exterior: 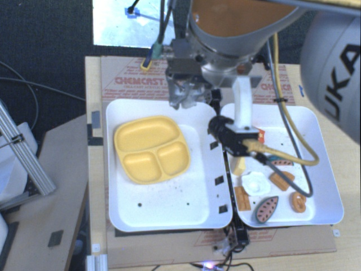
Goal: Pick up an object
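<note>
My gripper [186, 95] hangs over the far edge of the left bin [169, 213], just beyond the yellow three-compartment plate [151, 149] that lies in that bin. Nothing shows between its tips from this angle. The right bin [324, 174] holds several small toy foods: a white fried egg [255, 183], a brown and red slice [265, 209], an orange piece [281, 179], another orange piece [298, 202], a tan strip [241, 198] and a pale yellow chunk [238, 165]. The wrist hides the bin's far left corner.
The two bins meet along a centre ridge [225, 179]. A yellow cable [293, 160] droops across the right bin. A small orange-red item [260, 134] peeks out beside the wrist. Cardboard [135, 81] lies under the bins.
</note>
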`<action>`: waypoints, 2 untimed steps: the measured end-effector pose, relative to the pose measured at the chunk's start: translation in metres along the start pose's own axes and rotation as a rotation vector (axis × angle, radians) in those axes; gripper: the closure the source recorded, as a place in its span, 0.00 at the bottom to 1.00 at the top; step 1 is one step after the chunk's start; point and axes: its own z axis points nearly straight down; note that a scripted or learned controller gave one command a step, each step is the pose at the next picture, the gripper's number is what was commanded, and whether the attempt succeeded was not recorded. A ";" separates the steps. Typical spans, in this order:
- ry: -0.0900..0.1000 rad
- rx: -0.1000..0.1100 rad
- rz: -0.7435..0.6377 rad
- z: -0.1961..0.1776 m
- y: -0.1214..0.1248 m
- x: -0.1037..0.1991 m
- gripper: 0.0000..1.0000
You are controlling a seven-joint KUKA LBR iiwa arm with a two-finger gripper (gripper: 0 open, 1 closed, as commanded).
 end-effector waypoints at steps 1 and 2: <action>0.000 -0.004 -0.004 -0.010 0.003 0.000 1.00; 0.001 -0.005 -0.011 -0.021 0.004 0.000 1.00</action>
